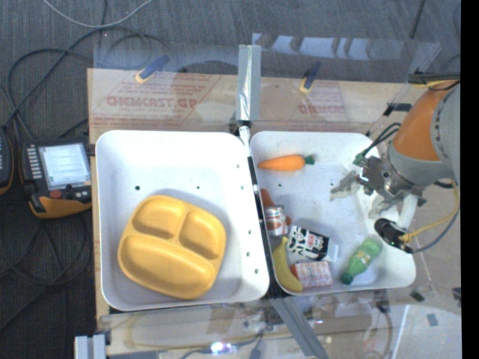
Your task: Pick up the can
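While the can (275,220) lies against the left wall of the right bin (389,275), close beside the divider, our gripper (350,184) hangs over the open floor of that same bin, well apart from it toward the right. Whether the gripper is spread or closed we cannot tell from this slant, so we treat that as unknown. Nothing shows between its tips.

The step in hand, as we judge it, is the approach: we have to carry the gripper leftward across the bin and bring it down over the can. To do that well, we should mind the crowding. A black-and-white carton (307,241) sits just beside the can on its right, a banana (285,268) curves along the wall below it, and a small reddish thing rests just above it against the divider. The wall leaves little room on the can's left, so we would likely turn the wrist to close along the wall's line rather than across it, putting one tip above the can and one below.

We should descend straight and slowly, since a slanting entry could nudge the carton into the can or roll it. The carrot (282,163) and the green bottle (361,261) lie clear of that path. The yellow tray (172,246) in the left bin (120,152) plays no part.
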Controlling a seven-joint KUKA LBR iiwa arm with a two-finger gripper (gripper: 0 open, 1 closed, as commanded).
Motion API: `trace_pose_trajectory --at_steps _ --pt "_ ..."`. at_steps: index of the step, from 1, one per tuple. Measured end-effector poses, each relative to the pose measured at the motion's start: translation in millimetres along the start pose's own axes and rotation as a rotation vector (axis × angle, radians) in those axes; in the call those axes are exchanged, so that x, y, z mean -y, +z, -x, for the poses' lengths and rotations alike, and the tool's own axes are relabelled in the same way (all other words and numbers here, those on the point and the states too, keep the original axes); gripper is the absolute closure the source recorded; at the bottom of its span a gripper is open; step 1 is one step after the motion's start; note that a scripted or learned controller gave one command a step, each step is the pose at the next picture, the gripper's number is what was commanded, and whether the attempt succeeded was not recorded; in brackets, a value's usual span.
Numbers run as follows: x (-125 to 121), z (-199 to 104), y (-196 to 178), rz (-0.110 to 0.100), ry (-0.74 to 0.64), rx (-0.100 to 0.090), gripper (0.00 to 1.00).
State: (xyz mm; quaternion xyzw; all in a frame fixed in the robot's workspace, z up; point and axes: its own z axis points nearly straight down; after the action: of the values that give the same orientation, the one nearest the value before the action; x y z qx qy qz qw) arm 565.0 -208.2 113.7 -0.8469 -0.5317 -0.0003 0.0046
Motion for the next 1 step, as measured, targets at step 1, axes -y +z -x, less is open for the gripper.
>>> trace_pose_trajectory --at_steps 1 --pt "-55.9 -37.5 23.2 0.01 0.013 -0.006 0.0"
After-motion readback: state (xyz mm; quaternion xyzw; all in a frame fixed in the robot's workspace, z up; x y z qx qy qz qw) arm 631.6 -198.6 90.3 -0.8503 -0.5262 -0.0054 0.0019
